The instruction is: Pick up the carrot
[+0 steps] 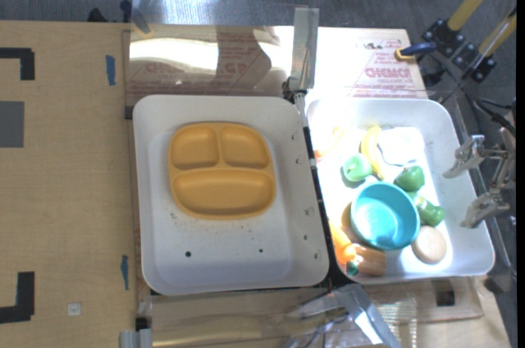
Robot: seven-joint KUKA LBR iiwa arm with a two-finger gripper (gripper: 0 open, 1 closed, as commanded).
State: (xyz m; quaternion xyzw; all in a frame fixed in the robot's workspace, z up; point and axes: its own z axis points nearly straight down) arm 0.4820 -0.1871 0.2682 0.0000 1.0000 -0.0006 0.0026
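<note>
**In the right bin's near corner: a crowded carrot**

The carrot [367, 259] lies at the front left of the right bin [472, 252], touching the bowl [384, 217] and close against the bin's wall. An egg [429, 244] sits near, on the bowl's other side. How wide the tool stands I cannot tell. To grasp well, I would come straight down over the carrot's exposed orange body and close across its narrow width. The approach should stay clear of the bowl's rim and the wall. A glancing touch on the bowl would likely shove the carrot aside.
</note>
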